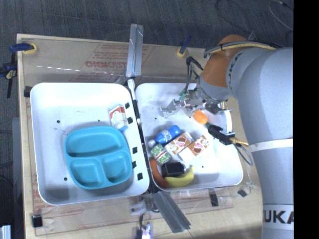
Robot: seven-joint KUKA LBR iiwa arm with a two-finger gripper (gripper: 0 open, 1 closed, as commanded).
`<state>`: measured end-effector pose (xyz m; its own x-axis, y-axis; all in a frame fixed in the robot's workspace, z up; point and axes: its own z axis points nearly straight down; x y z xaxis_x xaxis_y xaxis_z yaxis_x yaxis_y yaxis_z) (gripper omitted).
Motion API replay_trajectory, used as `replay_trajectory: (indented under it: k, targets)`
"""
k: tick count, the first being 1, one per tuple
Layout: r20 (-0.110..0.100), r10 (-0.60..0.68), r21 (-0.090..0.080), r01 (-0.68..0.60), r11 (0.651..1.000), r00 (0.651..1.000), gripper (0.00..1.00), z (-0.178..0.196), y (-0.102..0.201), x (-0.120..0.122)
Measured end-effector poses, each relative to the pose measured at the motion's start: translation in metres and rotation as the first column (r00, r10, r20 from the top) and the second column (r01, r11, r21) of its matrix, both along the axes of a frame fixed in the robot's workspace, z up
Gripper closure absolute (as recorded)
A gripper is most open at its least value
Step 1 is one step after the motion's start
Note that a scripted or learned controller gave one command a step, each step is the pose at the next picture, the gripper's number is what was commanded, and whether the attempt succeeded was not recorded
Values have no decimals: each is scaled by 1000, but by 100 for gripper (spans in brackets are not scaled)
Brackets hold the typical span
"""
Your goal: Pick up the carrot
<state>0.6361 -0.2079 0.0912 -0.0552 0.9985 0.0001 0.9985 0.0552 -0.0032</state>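
Overhead, wood bench w/ two white bins, dark carpet behind, gripper state unclear.

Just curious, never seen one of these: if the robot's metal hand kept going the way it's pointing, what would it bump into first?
Probably the bare white floor of the right bin; the hand points left and downward there, though depth is hard to judge.

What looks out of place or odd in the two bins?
One small carton lies alone in the left bin, tilted beside the blue tray. The other items sit piled in the right bin.
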Motion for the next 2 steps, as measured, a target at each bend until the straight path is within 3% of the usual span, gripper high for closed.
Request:
replay_trajectory:
  k: [1,2]
  targets:
    - [-1,5,0,-5,1000,1000,100,10,1,1]
    - [-1,5,0,-5,1000,1000,0,10,1,1]
